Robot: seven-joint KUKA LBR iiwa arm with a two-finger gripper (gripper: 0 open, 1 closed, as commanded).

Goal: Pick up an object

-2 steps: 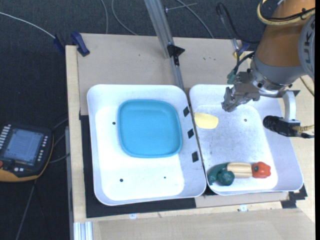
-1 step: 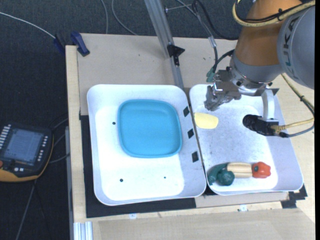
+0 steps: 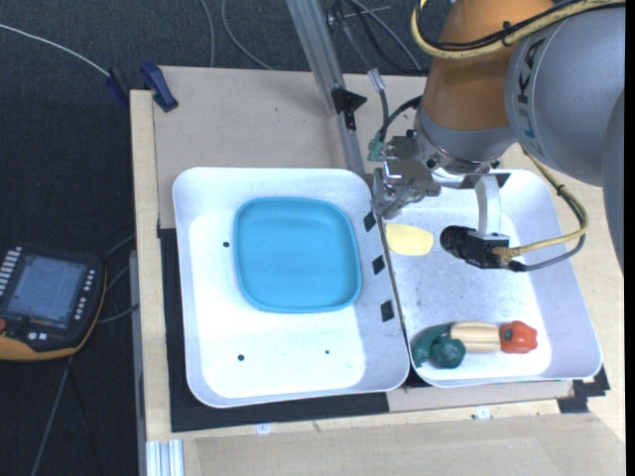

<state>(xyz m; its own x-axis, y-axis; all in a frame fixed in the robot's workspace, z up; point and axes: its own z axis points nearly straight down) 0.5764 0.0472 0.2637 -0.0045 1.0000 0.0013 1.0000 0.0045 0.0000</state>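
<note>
A plate lies in the left bin. In the right bin, toy vegetables line the lower edge; a lemon-like piece sits upper left.

Lab — teach pendant, cables

A light blue plate lies in a white bin; nearby, a pale yellow piece and a red-tipped toy.
</note>
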